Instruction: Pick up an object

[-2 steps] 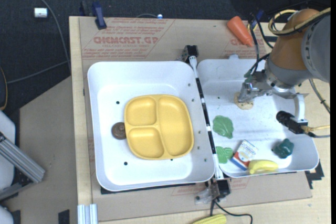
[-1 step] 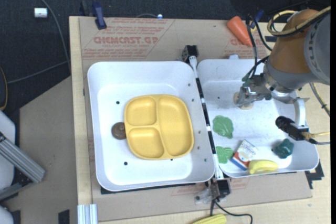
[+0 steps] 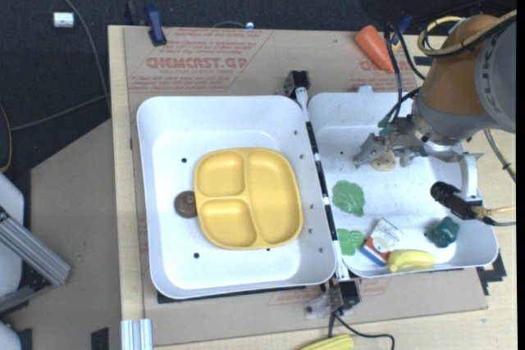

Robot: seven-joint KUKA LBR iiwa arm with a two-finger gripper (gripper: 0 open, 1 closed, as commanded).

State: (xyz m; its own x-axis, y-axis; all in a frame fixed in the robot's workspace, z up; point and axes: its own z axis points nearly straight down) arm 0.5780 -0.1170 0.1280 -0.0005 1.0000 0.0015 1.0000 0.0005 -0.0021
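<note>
The gripper (image 3: 382, 153) is low inside the right bin (image 3: 344, 106), near its far edge, with the arm (image 3: 455, 86) bending over it from the right. Its fingers are spread a little around a small pale object (image 3: 383, 163) that lies on the bin floor; I judge it is not lifted yet, and whether the fingers really touch it I cannot tell (the thing is small and partly hidden).

The other candidates lie toward the near edge of the same bin: two green leaf-shaped pieces (image 3: 349, 197), a small box (image 3: 381, 240), a yellow banana (image 3: 410, 260) and a dark teal object (image 3: 444, 232) at the near right corner.

The left bin (image 3: 156, 176) carries a yellow divided plate (image 3: 246, 198) in its middle, probably only as a place to drop things, with a brown round thing (image 3: 185, 204) touching its left side.
</note>
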